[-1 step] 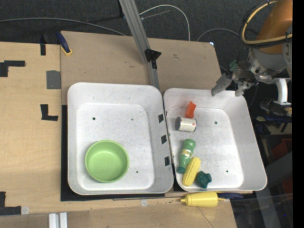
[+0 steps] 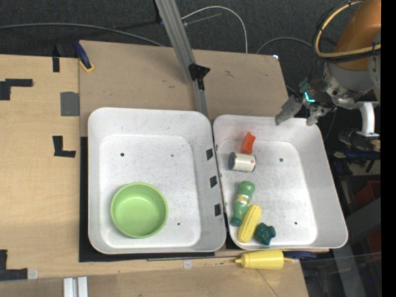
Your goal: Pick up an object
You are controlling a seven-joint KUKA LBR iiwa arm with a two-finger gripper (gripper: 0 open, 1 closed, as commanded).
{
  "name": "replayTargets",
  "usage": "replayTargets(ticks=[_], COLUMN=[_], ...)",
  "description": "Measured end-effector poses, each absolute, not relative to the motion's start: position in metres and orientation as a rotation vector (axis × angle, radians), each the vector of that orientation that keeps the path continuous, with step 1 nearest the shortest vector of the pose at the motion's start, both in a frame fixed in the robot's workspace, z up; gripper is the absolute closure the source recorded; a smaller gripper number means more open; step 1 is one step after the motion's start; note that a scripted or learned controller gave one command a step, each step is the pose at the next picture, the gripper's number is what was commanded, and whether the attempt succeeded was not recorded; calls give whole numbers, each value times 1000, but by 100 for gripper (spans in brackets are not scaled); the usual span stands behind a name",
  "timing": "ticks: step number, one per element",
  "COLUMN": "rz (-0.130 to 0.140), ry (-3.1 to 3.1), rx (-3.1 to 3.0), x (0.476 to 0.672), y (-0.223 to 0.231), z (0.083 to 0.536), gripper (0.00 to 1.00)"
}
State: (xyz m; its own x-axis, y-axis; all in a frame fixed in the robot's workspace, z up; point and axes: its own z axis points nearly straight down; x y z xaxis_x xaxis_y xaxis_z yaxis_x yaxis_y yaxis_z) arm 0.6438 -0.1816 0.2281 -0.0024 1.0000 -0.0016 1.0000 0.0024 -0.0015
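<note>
two white bins [image 2: 204, 119] hold a small orange block [image 2: 248, 142]; hand [image 2: 297, 114] spread wide, holding nothing.

I count two white bins: the left bin [image 2: 99, 166] and the right bin [image 2: 309, 184]. The left one has one green bowl [image 2: 139, 210]. In the right one I count five small items: one orange piece [image 2: 248, 142], one white cylinder [image 2: 243, 161], one green bottle [image 2: 242, 201], one yellow corn cob [image 2: 249, 222], one dark green lump [image 2: 265, 233]. One yellow bottle [image 2: 262, 260] lies on the bench in front.
</note>
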Motion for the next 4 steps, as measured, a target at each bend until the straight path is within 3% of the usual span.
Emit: replayTargets(ticks=[3, 4], rz=[-5, -4], ry=[2224, 2226], rx=[2219, 2218], x=[631, 632], y=[-183, -183], z=[86, 98], gripper=[0, 100])
